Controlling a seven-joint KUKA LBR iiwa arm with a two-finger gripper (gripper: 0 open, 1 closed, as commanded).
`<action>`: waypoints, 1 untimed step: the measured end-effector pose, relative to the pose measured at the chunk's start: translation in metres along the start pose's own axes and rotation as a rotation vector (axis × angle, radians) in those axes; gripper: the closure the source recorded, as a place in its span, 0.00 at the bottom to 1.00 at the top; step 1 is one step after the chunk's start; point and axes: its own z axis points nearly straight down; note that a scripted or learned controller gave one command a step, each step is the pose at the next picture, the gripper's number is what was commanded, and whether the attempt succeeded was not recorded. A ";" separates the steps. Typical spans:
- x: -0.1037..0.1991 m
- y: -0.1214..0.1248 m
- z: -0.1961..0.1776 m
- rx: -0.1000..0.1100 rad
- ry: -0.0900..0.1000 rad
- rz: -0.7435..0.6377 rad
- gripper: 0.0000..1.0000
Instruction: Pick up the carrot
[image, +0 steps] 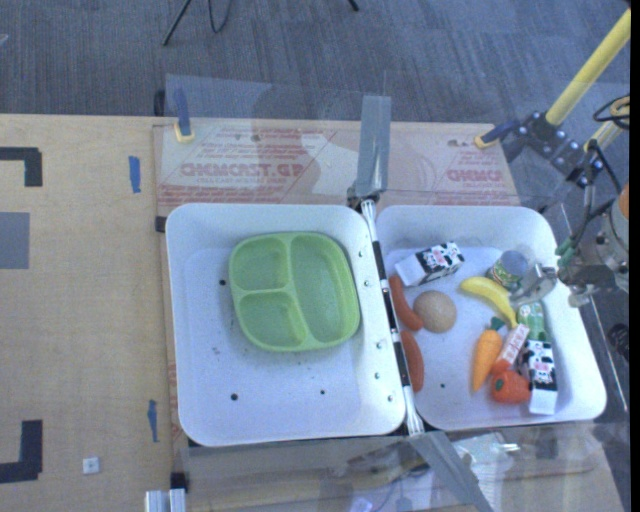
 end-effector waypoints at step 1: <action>0.014 -0.008 0.121 -0.010 -0.004 -0.121 0.00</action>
